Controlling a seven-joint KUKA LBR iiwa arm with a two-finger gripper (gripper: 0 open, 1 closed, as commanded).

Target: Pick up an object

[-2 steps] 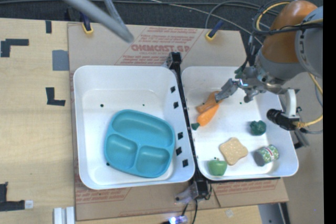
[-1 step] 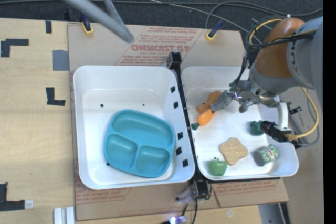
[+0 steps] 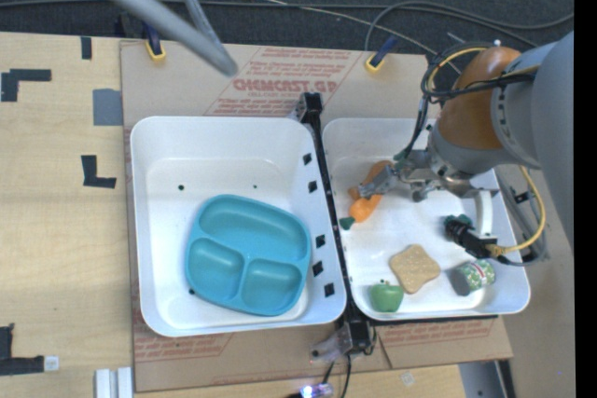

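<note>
An orange toy carrot [image 3: 363,206] with a green top lies in the right bin [image 3: 424,137], close to the divider between the bins. My gripper [image 3: 371,189] reaches in from the right and sits low, right over the carrot's upper part, hiding some of it. Orange shows on both sides of the gripper tip. A slice of toast [image 3: 413,267], a green apple [image 3: 386,296] and a small green-and-grey can [image 3: 474,276] lie along the front of the right bin, well apart from the gripper.
The left bin [image 3: 163,154] holds a blue divided plate [image 3: 247,253]. Black clips run along the divider [image 3: 322,200]. Cables and a black connector [image 3: 464,232] hang from the wrist above the right bin's right side.
</note>
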